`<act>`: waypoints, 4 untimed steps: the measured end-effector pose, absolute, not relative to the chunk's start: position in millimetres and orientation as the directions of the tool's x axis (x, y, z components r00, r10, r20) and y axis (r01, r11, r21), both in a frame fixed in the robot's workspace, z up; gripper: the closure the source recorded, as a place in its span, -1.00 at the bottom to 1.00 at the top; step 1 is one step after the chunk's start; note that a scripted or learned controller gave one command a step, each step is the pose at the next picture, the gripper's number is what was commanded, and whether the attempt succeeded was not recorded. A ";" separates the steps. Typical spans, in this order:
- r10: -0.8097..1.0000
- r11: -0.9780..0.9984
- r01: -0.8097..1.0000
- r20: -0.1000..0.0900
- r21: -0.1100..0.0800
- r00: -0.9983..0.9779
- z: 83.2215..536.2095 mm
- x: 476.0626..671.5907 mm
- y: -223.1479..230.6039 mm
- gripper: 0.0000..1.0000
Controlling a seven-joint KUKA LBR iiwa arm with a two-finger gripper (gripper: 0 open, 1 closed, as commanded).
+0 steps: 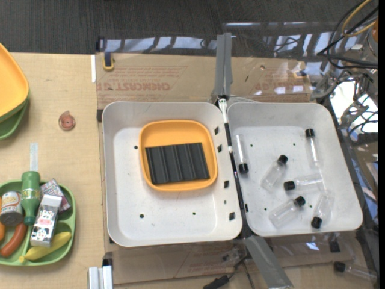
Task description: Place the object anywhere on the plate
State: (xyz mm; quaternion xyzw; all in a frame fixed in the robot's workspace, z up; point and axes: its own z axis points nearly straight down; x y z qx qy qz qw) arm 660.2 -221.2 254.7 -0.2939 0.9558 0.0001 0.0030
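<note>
Now, look to the right bin [264, 131]: the task's things lie there, six small vials scattered flat on the white floor. Each is a clear, see-through tube with a black cap, so against the white you pick them out mostly by the caps.

- One vial [239, 152] lies along the bin's left wall, cap toward the near side.
- Another [312, 148] lies near the right wall, cap toward the far side.
- Four sit in a loose cluster in the near half: one tilted [274, 173], one lying crosswise [305, 182], one [283, 213] near the front edge, and one [322, 209] at the right front corner.
- Some in the cluster lie close together; you cannot tell whether they touch.

The plate [178, 130] is in the left bin [123, 215], toward its far side, well apart from every vial. It is orange, squarish with rounded corners, and a dark grey ribbed slab [178, 163] lies flat in it, covering most of its floor.

As for the gripper, you cannot tell how far it is open or whether it has hold of anything.

On the bench to the left, a green tray [67, 236] holds toy food, and an orange bowl [12, 86] sits at the far left edge.
</note>
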 end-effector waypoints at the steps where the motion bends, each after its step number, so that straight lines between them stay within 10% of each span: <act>1: -0.713 0.702 -0.713 -0.005 -0.001 -0.702 237.1 660.0 -221.2 -1.00; 4: -0.991 -0.133 -0.991 -0.005 -0.003 0.133 192.3 659.6 -220.5 -1.00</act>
